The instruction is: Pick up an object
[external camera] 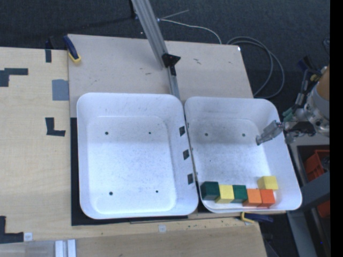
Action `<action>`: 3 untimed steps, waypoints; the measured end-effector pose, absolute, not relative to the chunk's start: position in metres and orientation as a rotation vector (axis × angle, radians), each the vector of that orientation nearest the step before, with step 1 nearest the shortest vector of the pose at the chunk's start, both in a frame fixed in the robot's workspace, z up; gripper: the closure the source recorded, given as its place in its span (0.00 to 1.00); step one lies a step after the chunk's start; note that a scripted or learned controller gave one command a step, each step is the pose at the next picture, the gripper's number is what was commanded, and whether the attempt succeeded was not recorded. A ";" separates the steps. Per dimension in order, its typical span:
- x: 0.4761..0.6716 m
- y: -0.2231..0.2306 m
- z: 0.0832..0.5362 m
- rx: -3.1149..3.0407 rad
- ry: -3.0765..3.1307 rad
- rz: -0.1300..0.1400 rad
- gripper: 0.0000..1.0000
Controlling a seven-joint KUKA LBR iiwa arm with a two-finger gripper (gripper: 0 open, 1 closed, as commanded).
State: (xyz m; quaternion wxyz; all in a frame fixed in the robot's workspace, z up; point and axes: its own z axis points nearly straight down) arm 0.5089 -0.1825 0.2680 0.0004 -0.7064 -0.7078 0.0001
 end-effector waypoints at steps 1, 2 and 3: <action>0.497 -0.098 0.154 -2.208 -2.220 0.007 0.00; 0.499 -0.101 0.168 -2.217 -2.221 0.003 1.00; 0.553 -0.085 0.193 -2.218 -2.229 -0.003 1.00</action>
